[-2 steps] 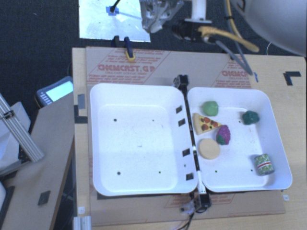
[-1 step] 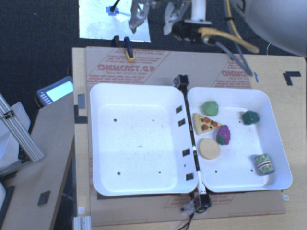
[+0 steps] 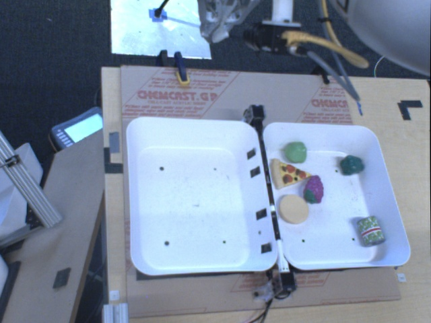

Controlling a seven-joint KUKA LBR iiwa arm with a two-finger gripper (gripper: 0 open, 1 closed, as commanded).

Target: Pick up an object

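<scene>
The right bin (image 3: 384,180) holds several small items. A green round piece (image 3: 294,151) lies near its back left, with a pizza slice (image 3: 289,173) just in front of it. A purple grape bunch (image 3: 313,189) touches the slice's tip, and a tan round disc (image 3: 293,209) sits below them. A dark green lump (image 3: 351,165) lies toward the back right, and a small red and green can (image 3: 370,231) lies on its side at the front right. My gripper (image 3: 217,32) hangs high beyond the back of the bins, far from all the items.
The left bin (image 3: 135,180) adjoins the right one along a black-clipped divider (image 3: 266,187). Both rest on a cardboard sheet (image 3: 202,89). A shiny metal plate (image 3: 145,19) lies on the floor behind. A side table with a small device (image 3: 77,132) stands at the left.
</scene>
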